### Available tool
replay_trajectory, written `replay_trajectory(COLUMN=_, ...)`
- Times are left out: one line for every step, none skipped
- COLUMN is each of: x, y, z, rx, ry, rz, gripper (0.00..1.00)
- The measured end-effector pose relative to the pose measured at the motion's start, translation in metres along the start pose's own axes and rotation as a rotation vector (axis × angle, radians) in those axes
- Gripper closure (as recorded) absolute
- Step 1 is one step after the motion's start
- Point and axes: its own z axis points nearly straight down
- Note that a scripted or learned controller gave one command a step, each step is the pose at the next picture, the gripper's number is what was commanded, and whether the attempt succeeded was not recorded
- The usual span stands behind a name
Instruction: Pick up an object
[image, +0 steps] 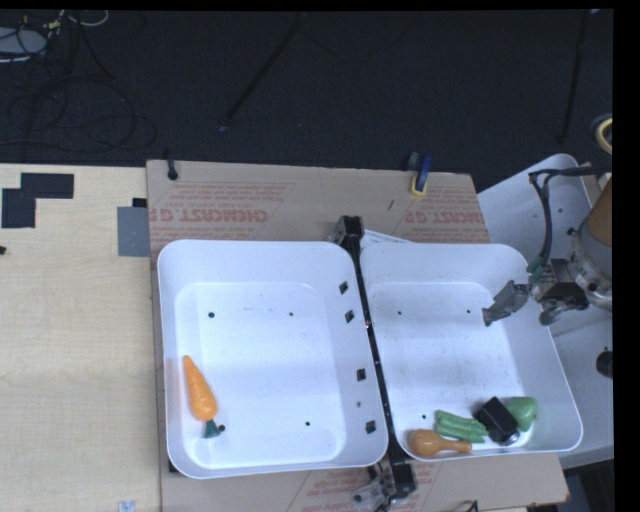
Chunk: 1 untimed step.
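A: Reaching in from the right edge of the camera view, the end effector (527, 302) hangs over the right rim of the right bin (440, 300). How do its fingers stand?

B: Apart. One grey fingertip (500, 305) points left over the bin wall, the other (553, 308) sits nearer the wrist, and nothing lies between them.

A: Where are the objects relative to the end effector?

B: Four lie below it in the view, clustered in the near right corner of the same bin: a black block (497, 419), a light green piece (522, 408) touching the block on its right, a dark green pod-shaped vegetable (460, 426) just left of the block, and an orange-tan gourd (436, 443) at the near rim, just beside the pod. All four are well apart from the fingers.

A: And the other bin?

B: The left bin (260, 270) lies to the end effector's left, across the black divider (366, 340). An orange carrot (199, 391) with a dark green stub rests near its lower left corner, the object farthest from the end effector.

A: What carries the bins?

B: A brown cardboard sheet (300, 205) on the surface (70, 340), pale wood to the far left.
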Motion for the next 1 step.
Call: replay_trajectory(x=0.0410, y=0.0645, z=0.0577, rx=0.000, ry=0.001, rz=-0.004, gripper=0.00)
